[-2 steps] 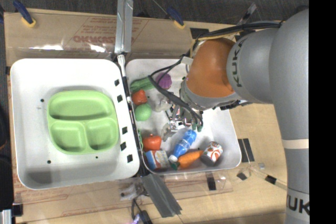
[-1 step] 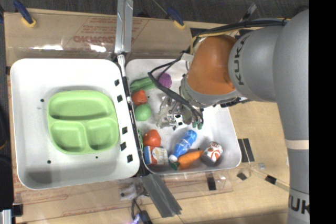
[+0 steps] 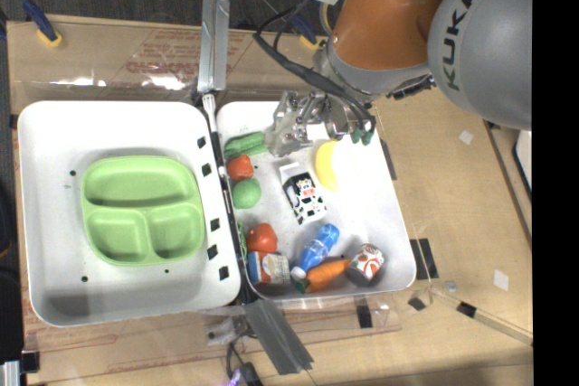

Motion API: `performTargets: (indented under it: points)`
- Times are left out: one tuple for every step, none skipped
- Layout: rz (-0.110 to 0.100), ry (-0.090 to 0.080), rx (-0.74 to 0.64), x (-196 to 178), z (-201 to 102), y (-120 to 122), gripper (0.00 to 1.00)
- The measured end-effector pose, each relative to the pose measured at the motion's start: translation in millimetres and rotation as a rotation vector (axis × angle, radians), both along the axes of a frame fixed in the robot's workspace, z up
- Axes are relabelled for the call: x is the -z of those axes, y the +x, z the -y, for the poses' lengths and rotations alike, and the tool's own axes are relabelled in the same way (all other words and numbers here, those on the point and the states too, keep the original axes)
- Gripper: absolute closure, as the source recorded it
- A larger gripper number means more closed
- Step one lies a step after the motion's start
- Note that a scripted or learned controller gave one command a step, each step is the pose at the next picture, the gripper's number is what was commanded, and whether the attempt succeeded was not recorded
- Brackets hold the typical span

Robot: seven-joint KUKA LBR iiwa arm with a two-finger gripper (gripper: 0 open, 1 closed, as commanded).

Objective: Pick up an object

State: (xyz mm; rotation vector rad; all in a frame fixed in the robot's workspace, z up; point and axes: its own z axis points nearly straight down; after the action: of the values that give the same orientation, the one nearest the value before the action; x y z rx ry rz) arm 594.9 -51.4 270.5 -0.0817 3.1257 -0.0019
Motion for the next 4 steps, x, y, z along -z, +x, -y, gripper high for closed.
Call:
performTargets:
  points:
    - [-0.022,0.0,-0.128,96.5,95.5,38.4,1.0]
    - [-0.013,-0.001,-0.132,91.6,93.2,41.0,0.0]
    - [-0.018,0.002,-0.157,180.8,87.7,1.7,0.0]
    - [-0.015,0.0,-0.12,178.7,91.7,-49.0,0.0]
